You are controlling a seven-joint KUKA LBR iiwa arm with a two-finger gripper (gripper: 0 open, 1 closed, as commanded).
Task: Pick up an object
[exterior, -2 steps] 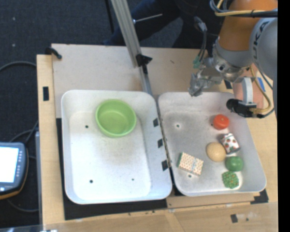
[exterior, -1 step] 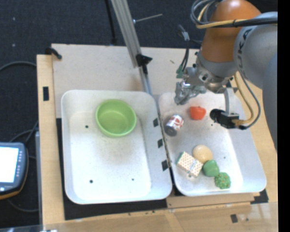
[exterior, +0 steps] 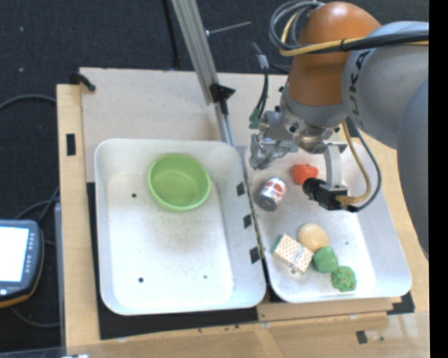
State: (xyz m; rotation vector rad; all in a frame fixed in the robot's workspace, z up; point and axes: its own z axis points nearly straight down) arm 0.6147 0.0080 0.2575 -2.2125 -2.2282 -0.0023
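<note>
The gripper [exterior: 260, 157] hangs over the far left corner of the right bin [exterior: 392, 248], close to the divide between the two bins. The view does not show whether it is released or clenched, and nothing can be seen held in it. The grey arm [exterior: 388, 73], with its orange band, comes in from the right and covers the far part of that bin.

All the loose things but one lie in the right bin. A small silver can [exterior: 270, 193] with a red label lies on its side just near of the gripper, apart from it. To the right of the can, a little farther back, sits a small orange-red thing [exterior: 305, 173]; its shape is too unclear to name.

A cluster lies toward the near side of the bin. A cream egg-shaped thing [exterior: 312, 236] touches a small patterned box [exterior: 293, 253] on its near left. A smooth green ball [exterior: 325, 259] lies just to the right of the box, and a knobbly green lump [exterior: 343, 278] is just beside the ball, nearest the bin's near rim.

In the left bin [exterior: 104, 222] a light green bowl [exterior: 179, 181] stands upright in the far half.

Both bins rest on a pale surface [exterior: 134, 103]. A slanted aluminium bar [exterior: 196, 43] runs from the far edge down to the gap between the bins. A handheld screen unit [exterior: 7, 263] lies off the surface at the left.
</note>
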